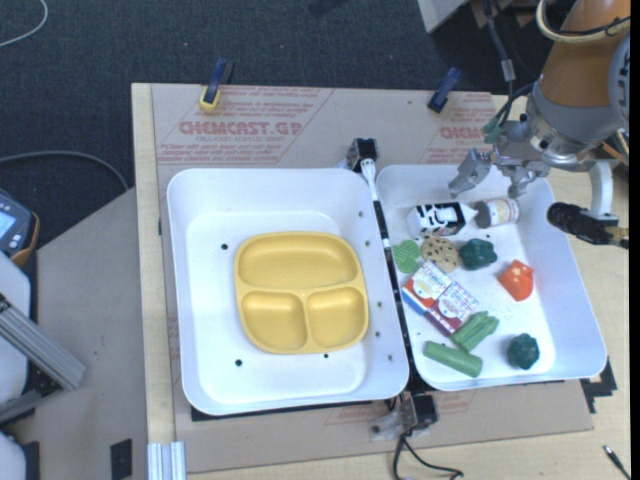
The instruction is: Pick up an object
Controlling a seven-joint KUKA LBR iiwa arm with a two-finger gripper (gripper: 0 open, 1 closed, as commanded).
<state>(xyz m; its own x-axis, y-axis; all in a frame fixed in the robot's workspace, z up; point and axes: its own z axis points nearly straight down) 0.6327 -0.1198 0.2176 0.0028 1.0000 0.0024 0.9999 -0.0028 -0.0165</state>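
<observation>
Writing: the brown board (300,118) under the bins carries red print reading "CHEMCAST", with more small red lines below it too fine to read; the same print starts again at the upper right of the board, partly covered.
Packet label: a flat packet (440,301) in the right bin has red, white and blue print, unreadable.
Bins: two white bins, the left bin (190,268) and the right bin (575,308), side by side, meeting along a dark seam at the middle of the frame.
Yellow tray: one, a three-part yellow tray (300,290), in the middle of the left bin, with bare white floor on all sides of it.
Gripper: the gripper (497,172) hangs over the upper part of the right bin, fingers spread wide, nothing between them.
Small bottle: one, the small bottle (496,212), lying on its side just below the gripper.
Black-and-white toy: one black-and-white toy (440,216), left of the bottle.
Green things: five in the right bin, among them a long green piece (451,358) at the lower edge and a dark green lump (522,349) at the lower right.
Orange piece: one orange piece (516,280), right of centre in the bin.
Cookie: one speckled cookie (439,252), just above the packet.
Open room: the right bin's far right side and upper left corner are bare.
Clamps: two, a yellow-and-blue clamp (213,86) and a blue clamp (444,89), on the board's top edge.
</observation>
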